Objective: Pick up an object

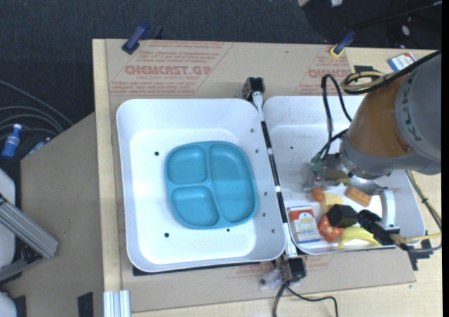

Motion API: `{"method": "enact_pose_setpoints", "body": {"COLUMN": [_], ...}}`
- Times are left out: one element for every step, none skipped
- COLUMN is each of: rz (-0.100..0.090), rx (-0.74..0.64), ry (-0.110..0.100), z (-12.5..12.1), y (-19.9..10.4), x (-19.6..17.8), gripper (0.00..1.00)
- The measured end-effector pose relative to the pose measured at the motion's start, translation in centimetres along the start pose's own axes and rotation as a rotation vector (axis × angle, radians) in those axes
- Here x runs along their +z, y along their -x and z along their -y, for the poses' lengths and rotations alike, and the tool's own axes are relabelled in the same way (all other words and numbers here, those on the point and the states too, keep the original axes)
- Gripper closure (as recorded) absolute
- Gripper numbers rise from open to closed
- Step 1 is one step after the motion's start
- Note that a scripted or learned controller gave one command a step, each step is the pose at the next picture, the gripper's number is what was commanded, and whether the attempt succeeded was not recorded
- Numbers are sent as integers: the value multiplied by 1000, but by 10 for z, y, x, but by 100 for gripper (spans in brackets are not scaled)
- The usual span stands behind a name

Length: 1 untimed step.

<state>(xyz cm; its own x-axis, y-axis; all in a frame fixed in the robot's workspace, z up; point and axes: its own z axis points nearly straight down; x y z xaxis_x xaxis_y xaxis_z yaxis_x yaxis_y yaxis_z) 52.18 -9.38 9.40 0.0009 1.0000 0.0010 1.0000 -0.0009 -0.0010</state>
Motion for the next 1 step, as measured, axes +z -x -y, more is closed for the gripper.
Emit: {"method": "enact_pose_setpoints", "body": {"rz": [0], "rx": [-2], "ry": [1], "z": [2], "y": [-73], "x": [-106], "gripper": [100]}}
